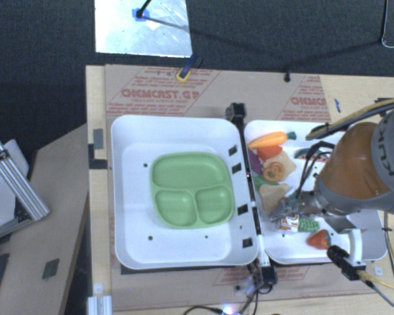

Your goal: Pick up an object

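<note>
Toys [276,169] crowd right bin's [374,247] left edge beside arm [354,169].

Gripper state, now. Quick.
Gripper: cannot be told; it sits low in the right bin among the toy food items.

The arm [364,169] runs off the right edge and covers much of the right bin [276,258]. Under it the gripper [290,209] blurs into a small heap of items [295,223] (too small to name).
</note>
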Controlling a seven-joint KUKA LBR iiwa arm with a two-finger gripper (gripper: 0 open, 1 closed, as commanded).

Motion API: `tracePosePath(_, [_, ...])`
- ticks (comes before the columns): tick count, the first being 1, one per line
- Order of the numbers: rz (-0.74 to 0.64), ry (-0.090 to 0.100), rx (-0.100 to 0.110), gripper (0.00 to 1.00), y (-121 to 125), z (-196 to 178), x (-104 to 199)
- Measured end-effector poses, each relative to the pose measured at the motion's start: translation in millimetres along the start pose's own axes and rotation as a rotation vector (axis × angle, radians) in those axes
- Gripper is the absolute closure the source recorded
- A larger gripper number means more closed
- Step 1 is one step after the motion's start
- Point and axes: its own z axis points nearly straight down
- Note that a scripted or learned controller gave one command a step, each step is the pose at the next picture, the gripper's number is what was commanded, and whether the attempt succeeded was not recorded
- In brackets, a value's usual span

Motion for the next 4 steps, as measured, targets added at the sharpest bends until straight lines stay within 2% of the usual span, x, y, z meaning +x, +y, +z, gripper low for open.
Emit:
tracePosePath(1, [0.0, 0.0, 0.001, 1.0, 0.0, -9.3, 0.3])
tracePosePath(2, [-0.002, 0.0, 0.01, 1.0, 10.2, -55.7, -2.0])
tracePosePath(3, [-0.002, 0.0, 0.008, 1.0, 10.2, -119.3, -1.0])
tracePosePath(4, [-0.002, 0.0, 0.011, 1.0, 11.8, -135.7, -1.1])
